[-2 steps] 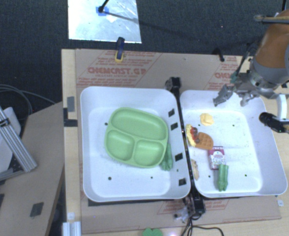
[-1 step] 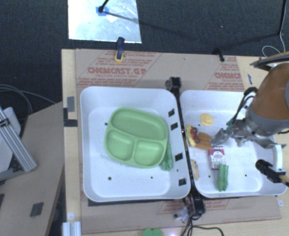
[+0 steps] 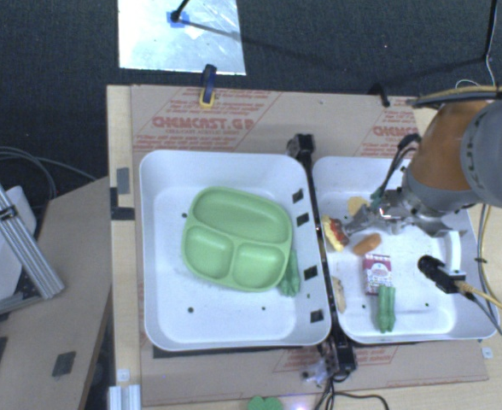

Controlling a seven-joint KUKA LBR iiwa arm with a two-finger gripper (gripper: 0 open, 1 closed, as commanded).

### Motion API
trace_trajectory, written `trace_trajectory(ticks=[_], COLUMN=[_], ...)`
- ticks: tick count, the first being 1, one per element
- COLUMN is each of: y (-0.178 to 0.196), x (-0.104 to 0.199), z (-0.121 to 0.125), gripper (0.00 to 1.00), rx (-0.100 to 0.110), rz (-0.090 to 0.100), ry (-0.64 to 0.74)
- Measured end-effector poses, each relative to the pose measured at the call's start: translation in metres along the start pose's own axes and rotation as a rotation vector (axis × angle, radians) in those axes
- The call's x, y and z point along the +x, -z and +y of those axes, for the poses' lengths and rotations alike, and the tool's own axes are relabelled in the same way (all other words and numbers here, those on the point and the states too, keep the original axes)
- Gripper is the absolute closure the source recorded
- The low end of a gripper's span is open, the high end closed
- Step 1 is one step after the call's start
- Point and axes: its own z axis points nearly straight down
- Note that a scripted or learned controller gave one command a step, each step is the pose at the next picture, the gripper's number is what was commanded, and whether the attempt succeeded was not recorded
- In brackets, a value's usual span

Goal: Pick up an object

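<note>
The left bin [image 3: 164, 314] sits on a brown board [image 3: 234, 120]. A green plate [image 3: 234, 237] with three parts lies in the middle of this bin. Nothing lies in any of its parts. There is bare white floor all around the plate, most of it at the front and on the left side. A small green thing [image 3: 290, 277] lies against the plate's right edge, close to the bin's right wall.

The right bin [image 3: 426, 319] stands just beside the left one, wall against wall. Its things all crowd into its left half. A tan piece [image 3: 340, 294] lies close to the left wall, near the front. A red and yellow thing [image 3: 334, 234] lies farther back, also near that wall. A yellow piece [image 3: 356, 204] lies behind it. An orange piece [image 3: 367, 243] lies just right of the red and yellow thing. A little red and white box [image 3: 376, 272] lies in front of the orange piece. A long green thing [image 3: 386, 307] lies in front of the box, near the front wall. The front right corner of this bin is bare.

The gripper [image 3: 351, 225] is low over this crowd. Its tip is between the yellow piece and the orange piece, just beside the red and yellow thing. I cannot tell if it is squeezing or let go. The grey arm [image 3: 456, 161] comes in over the bin's right side.
</note>
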Motion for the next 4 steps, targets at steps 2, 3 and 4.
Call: trace_trajectory(ticks=[2,3,4], y=[0.089,0.067,0.098], x=[-0.067,-0.045,-0.027], z=[0.046,-0.005,-0.039], gripper=[0.00,0.00,0.00], rx=[0.006,0.013,0.012], rz=[-0.005,-0.003,-0.002], ry=[-0.005,-0.004,-0.004])
